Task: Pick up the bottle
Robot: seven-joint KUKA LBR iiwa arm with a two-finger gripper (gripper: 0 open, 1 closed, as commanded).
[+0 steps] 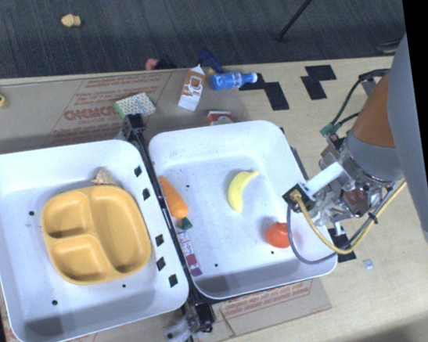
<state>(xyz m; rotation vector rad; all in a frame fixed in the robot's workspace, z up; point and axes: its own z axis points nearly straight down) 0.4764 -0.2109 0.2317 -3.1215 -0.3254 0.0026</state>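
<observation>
From above, the blue bottle [231, 81] lies on its side on the worktop [389, 292], just beyond the far rim of the right bin [237, 277]. Inside that bin sit a carrot [173, 198], a banana [239, 188] and a tomato [278, 235]. The hand [326, 210] hangs over the bin's right rim, near the tomato; whether it is spread or pressed together I cannot tell.

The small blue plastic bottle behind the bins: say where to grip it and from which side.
Grip the small blue plastic bottle across its body's middle, coming straight down from above. It lies on its side on the bench, neck pointing to the view's right, so the pincer should likely close across its width.
</observation>
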